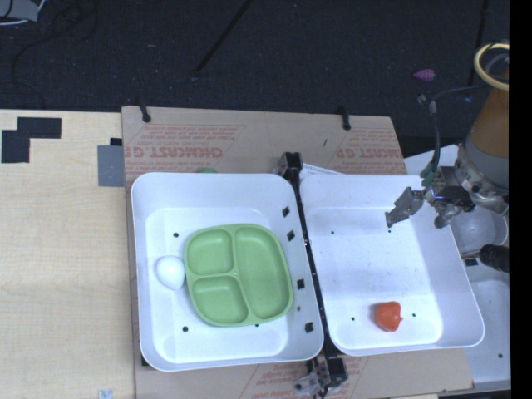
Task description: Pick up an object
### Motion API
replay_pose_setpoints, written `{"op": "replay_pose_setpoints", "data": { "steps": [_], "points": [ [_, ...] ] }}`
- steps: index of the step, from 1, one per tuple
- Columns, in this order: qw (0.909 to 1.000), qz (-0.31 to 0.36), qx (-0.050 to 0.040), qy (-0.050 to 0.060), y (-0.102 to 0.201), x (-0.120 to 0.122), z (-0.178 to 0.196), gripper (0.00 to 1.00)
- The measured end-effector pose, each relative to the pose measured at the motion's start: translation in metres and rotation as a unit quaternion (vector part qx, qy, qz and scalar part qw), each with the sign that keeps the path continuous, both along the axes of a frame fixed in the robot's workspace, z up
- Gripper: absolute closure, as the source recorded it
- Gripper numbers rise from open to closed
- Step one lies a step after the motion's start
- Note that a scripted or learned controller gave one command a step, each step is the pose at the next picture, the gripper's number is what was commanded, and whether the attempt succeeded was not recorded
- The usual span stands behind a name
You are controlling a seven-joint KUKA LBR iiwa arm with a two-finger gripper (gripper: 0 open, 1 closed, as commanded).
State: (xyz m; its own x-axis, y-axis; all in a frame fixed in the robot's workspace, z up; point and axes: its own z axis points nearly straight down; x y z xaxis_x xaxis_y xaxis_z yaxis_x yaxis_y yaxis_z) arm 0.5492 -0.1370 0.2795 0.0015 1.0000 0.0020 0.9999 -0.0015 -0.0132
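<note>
A pale wooden bench [58, 248] under a dark, cable-strewn floor carries a brown cardboard sheet [249, 144], and on it two shallow white plastic bins sit side by side, the left bin [158, 347] and the right bin [453, 327] meeting at a black clipped seam. The grey two-finger gripper [424, 208] hangs over the right bin's two-o'clock corner, its fingers spread apart with nothing between them. The likeliest target, a small red-orange rounded object [386, 315], lies near the right bin's six-o'clock wall, well apart from the gripper. The risk from here appears to be a miss: the round piece could roll or squirt aside if the fingers close off-centre, and its nearness to the sloped wall may let a finger strike the bin before closing. By count: two bins, one red object, one light green three-compartment plastic tray [237, 274] in the left bin, and one small white ball [169, 272] touching the tray's nine-o'clock edge.
</note>
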Motion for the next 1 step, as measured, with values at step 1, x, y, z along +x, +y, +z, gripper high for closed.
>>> {"op": "replay_pose_setpoints", "data": {
  "steps": [1],
  "points": [
    [1.0,0.001,-0.0011,-0.006,-0.0002,0.0018,0.0061,0.0]
  ]
}}
